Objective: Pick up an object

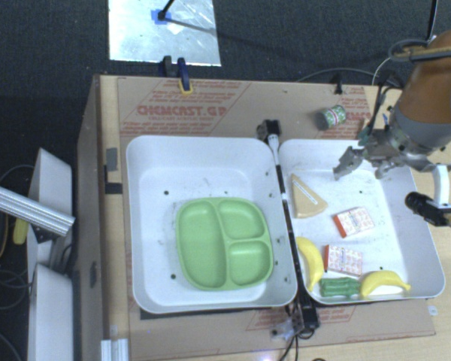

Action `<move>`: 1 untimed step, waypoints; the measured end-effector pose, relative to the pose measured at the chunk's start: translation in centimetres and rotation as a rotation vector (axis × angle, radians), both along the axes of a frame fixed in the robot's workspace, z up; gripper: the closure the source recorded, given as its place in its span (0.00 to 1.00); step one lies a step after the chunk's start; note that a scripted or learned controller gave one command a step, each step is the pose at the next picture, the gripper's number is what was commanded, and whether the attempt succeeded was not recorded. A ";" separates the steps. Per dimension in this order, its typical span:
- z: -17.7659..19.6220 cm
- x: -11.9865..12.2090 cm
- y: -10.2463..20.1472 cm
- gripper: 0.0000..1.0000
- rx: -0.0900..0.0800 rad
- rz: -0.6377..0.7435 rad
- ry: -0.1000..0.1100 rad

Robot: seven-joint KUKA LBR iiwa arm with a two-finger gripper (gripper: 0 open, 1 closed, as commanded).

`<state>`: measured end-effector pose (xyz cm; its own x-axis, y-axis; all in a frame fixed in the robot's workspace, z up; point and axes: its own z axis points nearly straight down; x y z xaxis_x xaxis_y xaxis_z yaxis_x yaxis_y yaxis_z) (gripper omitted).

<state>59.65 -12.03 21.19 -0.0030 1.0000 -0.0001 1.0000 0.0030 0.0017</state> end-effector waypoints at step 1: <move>-12.3 -3.5 -3.6 0.00 0.000 -0.003 0.004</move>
<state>56.11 -15.60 8.94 -0.0005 1.0000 0.0000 1.0000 0.0005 -0.0026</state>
